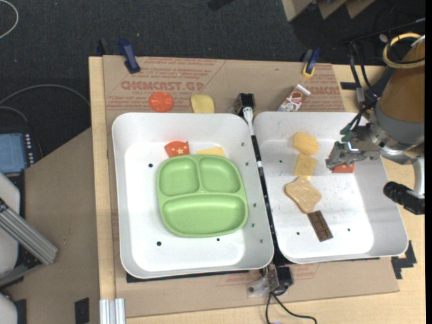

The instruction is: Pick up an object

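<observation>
In the right bin (378,238) my gripper (343,159) is down at the right side, directly over a small red object (344,169) that peeks out beneath it. To its left lie a yellow rounded piece (306,142), a pale yellow block (305,165), a tan bread slice (303,194) and a brown bar (320,225). Whether the red object sits between the fingers is hidden by the gripper body.
The left bin (135,248) holds a green divided plate (201,196) with a red piece (177,149) and a yellow piece (210,152) behind it. An orange disc (161,101), a yellow item (202,104) and a wrapper (293,99) lie on the cardboard behind the bins.
</observation>
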`<state>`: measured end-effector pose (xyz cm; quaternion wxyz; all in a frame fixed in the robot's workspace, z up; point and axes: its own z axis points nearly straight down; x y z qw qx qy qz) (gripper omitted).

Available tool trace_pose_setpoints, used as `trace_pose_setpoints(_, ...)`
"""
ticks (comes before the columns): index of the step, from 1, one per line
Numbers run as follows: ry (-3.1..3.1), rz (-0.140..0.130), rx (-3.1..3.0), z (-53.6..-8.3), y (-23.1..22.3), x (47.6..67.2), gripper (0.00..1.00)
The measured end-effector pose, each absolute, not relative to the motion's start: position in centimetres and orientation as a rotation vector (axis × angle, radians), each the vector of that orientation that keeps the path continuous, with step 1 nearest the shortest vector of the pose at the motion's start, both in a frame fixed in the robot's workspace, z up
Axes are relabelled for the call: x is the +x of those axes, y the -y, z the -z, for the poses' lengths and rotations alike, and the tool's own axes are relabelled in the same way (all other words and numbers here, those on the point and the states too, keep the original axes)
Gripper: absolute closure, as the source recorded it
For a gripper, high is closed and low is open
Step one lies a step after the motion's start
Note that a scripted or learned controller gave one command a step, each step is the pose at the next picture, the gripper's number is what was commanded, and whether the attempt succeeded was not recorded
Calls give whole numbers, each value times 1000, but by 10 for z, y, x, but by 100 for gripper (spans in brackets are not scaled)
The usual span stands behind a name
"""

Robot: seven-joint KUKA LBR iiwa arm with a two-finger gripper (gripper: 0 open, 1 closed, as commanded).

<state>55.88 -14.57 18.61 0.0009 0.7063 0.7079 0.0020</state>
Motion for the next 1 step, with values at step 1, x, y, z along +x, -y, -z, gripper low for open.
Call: trace_pose_setpoints(1, -2234, -12, 2206, -185, 41, 635, 100)
